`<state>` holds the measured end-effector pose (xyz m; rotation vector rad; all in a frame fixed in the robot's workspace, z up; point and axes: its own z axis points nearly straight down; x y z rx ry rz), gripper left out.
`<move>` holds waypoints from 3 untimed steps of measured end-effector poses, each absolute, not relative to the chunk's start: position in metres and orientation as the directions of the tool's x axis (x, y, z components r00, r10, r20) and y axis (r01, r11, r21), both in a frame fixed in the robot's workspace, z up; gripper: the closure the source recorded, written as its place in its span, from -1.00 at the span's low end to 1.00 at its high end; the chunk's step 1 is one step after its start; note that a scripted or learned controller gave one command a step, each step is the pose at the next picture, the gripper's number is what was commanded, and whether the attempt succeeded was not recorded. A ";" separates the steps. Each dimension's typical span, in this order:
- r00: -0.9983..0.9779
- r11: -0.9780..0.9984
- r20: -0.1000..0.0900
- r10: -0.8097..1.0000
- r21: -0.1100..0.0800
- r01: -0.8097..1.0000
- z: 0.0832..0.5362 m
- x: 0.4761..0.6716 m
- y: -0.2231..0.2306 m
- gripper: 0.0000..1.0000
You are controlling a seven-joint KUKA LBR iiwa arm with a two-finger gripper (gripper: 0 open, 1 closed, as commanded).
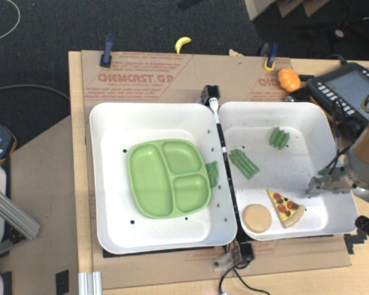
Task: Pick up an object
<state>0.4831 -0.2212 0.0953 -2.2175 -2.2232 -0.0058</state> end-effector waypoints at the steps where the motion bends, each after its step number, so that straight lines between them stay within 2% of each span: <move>1: 0.001 -0.001 -0.003 1.000 0.004 1.000 0.118 0.480 -0.225 1.00; 2: -0.005 0.005 0.001 1.000 0.002 1.000 0.090 0.481 -0.143 1.00; 3: 0.004 -0.004 -0.005 1.000 0.004 1.000 0.117 0.479 -0.192 1.00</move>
